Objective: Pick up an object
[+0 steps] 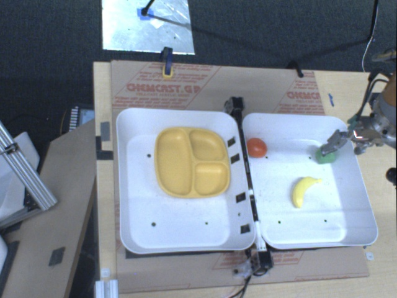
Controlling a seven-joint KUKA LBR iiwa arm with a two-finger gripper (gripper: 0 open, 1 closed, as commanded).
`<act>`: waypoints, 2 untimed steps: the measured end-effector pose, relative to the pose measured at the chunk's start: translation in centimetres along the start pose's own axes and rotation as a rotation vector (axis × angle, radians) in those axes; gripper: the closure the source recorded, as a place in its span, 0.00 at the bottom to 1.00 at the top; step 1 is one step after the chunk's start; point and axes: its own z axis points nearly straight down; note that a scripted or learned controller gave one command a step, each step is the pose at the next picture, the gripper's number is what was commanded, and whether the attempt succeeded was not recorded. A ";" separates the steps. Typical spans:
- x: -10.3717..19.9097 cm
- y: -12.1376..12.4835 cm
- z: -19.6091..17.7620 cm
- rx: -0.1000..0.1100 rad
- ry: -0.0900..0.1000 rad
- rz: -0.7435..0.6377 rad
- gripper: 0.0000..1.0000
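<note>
We see the gripper [333, 143] at three o'clock in the right bin [310, 231], right over a green object [325, 156]; we cannot tell its grip. A banana [304, 190] lies at five o'clock, a tomato [257, 147] at nine.

The surface [102, 79] is pale wood, covered by a printed cardboard sheet [186, 85]. Two white bins rest on the sheet side by side, touching: the left bin [133, 228] and the right bin [347, 228].
</note>
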 end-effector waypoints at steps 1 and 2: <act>0.1 -0.5 4.3 0.000 0.000 0.000 0.00; 0.7 -0.1 8.7 -0.001 0.000 -0.003 0.00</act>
